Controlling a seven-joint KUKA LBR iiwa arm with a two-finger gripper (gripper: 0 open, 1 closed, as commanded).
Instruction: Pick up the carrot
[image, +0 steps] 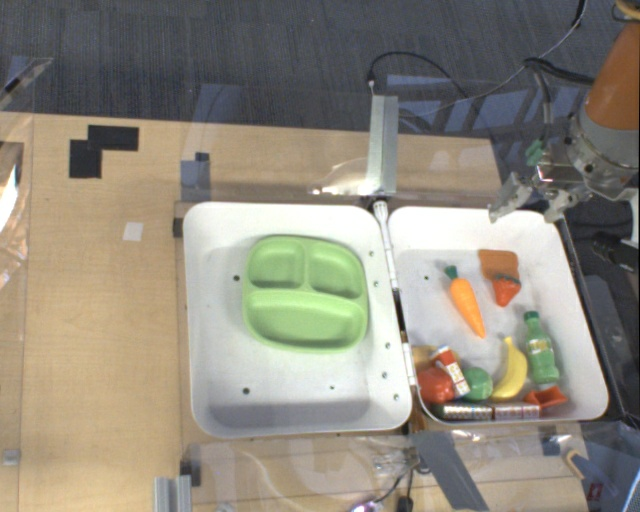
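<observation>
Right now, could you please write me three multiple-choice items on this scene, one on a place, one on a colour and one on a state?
1. Where does the carrot lie?
A. in the right bin
B. on the green tray
C. on the bare bench

2. What colour is the divided tray in the left bin?
A. white
B. green
C. orange

3. How does the pincer stand to the carrot?
A. clamped around it
B. resting on its leafy end
C. apart from it, over the bin's far rim

Answers: 1 A, it lies on that bin's white floor, left of the bottle; 2 B, its three compartments are pale green; 3 C, bare floor separates the two.
</observation>
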